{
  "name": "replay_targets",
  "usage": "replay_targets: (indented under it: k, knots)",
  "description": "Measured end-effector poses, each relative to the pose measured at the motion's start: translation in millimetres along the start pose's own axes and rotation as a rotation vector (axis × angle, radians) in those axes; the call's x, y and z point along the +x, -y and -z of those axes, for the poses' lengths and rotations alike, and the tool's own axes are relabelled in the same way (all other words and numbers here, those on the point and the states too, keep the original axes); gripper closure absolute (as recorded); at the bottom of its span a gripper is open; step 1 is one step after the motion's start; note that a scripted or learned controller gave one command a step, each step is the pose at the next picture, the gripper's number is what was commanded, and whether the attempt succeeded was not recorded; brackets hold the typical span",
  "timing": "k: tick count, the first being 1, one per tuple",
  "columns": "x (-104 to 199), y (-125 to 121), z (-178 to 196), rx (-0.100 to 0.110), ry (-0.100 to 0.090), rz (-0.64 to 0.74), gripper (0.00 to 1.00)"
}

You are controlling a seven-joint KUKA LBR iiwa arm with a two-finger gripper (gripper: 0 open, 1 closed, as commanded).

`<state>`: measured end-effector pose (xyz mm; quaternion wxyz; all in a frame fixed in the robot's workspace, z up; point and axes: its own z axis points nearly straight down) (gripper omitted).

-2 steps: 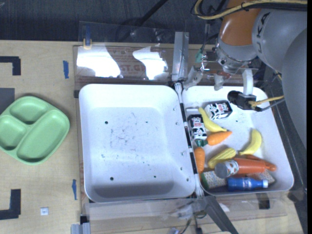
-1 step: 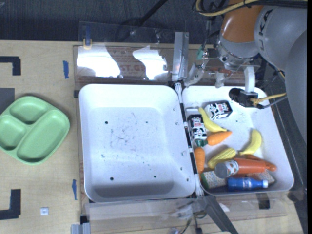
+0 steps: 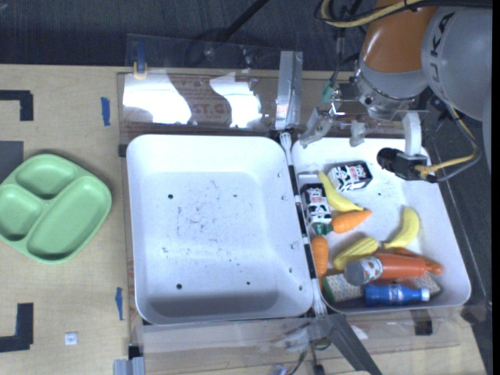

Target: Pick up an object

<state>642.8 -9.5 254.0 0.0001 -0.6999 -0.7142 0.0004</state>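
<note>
- Toys fill the right bin (image 3: 457, 233), mostly toward its near edge and its left wall.
- A blue bottle (image 3: 397, 294) lies along the near edge, with an orange bottle (image 3: 394, 267) just behind it.
- A yellow banana (image 3: 405, 229) sits near the middle of that bin, a little apart from the pile.
- A small carrot (image 3: 349, 221) rests beside the left wall, touching another banana.
- The left bin (image 3: 211, 217) is bare white plastic.
- The gripper (image 3: 355, 127) hangs over the far edge of the right bin, and it holds nothing. I cannot tell how it is set.
- I think the lone banana is the best pick, since nothing crowds it.
- The arm should come straight down over the middle of the banana and close across its thin side.
</note>
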Motion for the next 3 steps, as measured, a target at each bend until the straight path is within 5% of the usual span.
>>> replay_targets:
  k: [1,3]
  knots:
    - [8,-23,-36,-0.001,0.0,-0.008,1.0]
    - [-18,-24,6,-0.004,0.001,0.064,1.0]
